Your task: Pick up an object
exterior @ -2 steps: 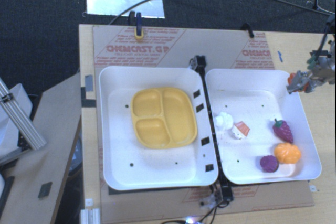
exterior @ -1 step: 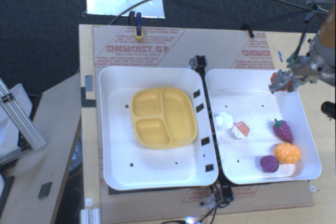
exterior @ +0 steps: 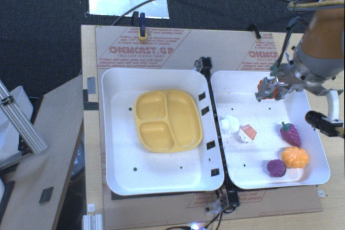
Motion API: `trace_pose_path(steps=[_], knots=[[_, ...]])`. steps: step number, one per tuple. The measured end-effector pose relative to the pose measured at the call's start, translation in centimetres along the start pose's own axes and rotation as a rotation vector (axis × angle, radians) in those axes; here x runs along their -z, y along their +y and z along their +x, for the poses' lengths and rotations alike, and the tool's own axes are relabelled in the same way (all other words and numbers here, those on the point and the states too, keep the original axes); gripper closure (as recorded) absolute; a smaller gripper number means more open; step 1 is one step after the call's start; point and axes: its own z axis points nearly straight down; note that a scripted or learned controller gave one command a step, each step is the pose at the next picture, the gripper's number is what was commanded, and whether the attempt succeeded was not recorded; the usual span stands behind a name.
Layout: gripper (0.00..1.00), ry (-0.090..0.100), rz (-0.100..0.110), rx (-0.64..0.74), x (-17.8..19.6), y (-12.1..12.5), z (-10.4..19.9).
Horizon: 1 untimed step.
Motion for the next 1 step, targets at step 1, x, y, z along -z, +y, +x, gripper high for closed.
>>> trace_pose_path(steps=[1], knots=[[1.0, -0.001, -0.002, 0.0, -1.4, -0.38, 4.98]])
